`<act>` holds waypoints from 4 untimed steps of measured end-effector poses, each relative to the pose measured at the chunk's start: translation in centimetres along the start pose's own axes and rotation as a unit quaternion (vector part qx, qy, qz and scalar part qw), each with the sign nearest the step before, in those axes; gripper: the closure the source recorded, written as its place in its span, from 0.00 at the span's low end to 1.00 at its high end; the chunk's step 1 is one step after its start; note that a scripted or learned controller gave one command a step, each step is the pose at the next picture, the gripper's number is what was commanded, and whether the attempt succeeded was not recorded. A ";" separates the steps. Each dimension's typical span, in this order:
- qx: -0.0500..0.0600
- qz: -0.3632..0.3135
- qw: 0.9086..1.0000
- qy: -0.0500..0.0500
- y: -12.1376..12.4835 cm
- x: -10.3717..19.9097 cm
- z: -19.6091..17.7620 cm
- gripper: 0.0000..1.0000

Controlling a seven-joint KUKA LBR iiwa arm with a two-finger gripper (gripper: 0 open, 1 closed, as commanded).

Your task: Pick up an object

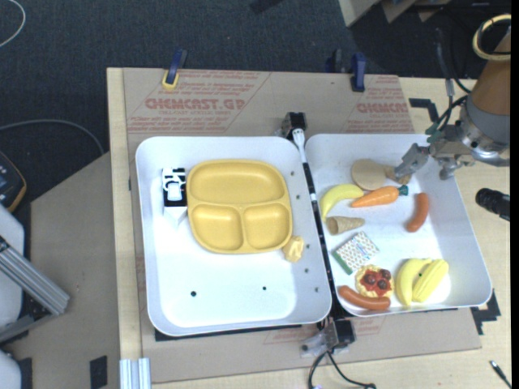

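1. Biggest first: the bench is a pale board stamped with red lettering, clamped along its top edge and sitting on dark carpet.
2. Two shallow white bins with rounded corners sit side by side, the left bin and the right bin, touching along the middle of the frame.
3. In the left bin lies a smooth yellow plastic tray with three compartments, one wide and two small. A black-and-white block sits just beside its left edge, and a small pale yellow lump touches its lower right corner.
4. The arm comes in at the upper right, grey with an orange band, its wrist bent down over the right bin's top corner.
5. The gripper hangs above that bin's upper part, its grey fingers parted, with nothing between them.
6. Toy food is scattered through the right bin: a yellow banana bunch at the lower right, a curved banana on the left, and an orange carrot beside a flat tan disc, both just below the fingers.
7. Smaller still: a red sausage, a hot dog, a pizza slice, a checked packet and a cone.
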State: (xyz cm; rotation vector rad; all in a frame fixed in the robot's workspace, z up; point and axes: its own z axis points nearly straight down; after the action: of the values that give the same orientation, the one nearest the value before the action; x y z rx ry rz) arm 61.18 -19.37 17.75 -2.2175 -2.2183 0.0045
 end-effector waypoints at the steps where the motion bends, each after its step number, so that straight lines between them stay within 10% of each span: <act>1: 0.000 0.000 1.000 0.000 -0.4 -0.3 4.4 0.00; 2: -0.008 -0.001 1.000 0.003 0.3 0.0 8.6 0.00; 3: -0.016 -0.001 1.000 -0.001 0.7 -0.2 6.8 1.00; 4: -0.006 -0.001 1.000 -0.002 1.2 0.0 0.4 1.00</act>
State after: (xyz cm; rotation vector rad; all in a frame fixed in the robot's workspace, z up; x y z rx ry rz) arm 62.43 -19.35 17.29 -2.2249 -2.2283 -0.0049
